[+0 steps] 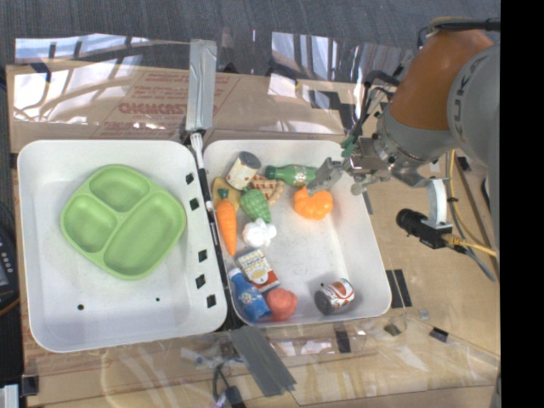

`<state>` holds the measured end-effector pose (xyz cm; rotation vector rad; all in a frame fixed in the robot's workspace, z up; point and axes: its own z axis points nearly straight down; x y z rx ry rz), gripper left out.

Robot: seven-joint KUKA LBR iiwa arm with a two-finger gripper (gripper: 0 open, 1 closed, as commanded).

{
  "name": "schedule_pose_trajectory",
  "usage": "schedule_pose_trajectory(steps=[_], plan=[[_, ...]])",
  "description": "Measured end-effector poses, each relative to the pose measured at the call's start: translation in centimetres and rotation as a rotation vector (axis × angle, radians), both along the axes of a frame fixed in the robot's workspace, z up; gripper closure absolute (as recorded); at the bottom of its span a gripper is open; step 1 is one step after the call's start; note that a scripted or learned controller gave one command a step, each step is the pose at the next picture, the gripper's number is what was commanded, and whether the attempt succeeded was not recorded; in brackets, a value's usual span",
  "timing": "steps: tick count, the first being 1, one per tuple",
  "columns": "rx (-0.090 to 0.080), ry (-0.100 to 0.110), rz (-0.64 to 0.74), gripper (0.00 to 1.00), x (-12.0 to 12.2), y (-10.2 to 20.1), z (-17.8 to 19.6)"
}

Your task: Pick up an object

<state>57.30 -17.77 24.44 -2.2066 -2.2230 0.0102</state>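
My gripper point(342, 179) hangs over the back right part of the right bin point(367, 253), open, with nothing between its fingers. Just below and left of it lies an orange pepper-like toy point(313, 203). A green bottle point(291, 174) lies to the gripper's left, beside a small can point(242, 170) and a waffle piece point(267, 188). Further forward are a carrot point(226, 226), a green knobbly toy point(255, 205), a white lump point(258, 233), a small carton point(256, 268), a blue item point(246, 300), a red ball point(282, 303) and a grey-and-red toy point(335, 295).
The left bin point(51, 313) holds a green divided plate point(124, 220). A ridge with black clips point(204, 228) separates the two bins. The arm's orange band point(442, 66) and grey wrist loom over the right bin's back right corner. Cables point(463, 236) run along the bench at right.
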Motion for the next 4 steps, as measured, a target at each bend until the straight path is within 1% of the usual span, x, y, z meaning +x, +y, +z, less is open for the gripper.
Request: schedule_pose_trajectory(steps=[1,2,3,4], plan=[[0.002,-0.001,0.174,0.0,-0.5,3.0,-5.5],[0.0,-0.002,0.131,0.0,3.4,-2.7,-7.1],[-0.001,-0.007,0.146,0.0,3.3,-2.8,-15.5],[0.001,-0.001,0.15,1.0,3.4,-2.7,-14.8]])
